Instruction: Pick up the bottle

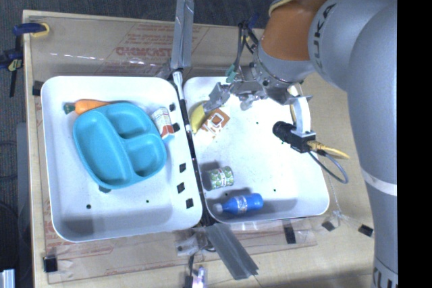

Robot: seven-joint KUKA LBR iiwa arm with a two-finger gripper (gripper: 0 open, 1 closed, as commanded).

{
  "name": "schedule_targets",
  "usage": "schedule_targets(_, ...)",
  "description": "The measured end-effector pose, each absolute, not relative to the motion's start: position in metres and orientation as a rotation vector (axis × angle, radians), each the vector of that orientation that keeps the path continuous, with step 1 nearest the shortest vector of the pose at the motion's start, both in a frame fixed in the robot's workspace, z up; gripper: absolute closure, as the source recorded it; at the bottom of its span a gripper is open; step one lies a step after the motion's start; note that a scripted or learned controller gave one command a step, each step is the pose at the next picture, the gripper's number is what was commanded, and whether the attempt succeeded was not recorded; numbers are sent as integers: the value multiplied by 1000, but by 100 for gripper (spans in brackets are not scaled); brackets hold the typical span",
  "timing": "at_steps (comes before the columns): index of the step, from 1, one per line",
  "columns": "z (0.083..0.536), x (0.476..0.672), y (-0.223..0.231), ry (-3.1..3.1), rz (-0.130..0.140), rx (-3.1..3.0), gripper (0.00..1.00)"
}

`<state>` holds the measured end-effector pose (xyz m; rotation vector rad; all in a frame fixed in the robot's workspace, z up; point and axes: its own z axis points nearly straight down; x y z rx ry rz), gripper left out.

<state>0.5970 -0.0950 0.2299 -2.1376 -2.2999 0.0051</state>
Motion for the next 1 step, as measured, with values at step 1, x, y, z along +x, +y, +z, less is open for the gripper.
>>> schedule_targets(1,190,533,-38,-2157,6,-2280,0)
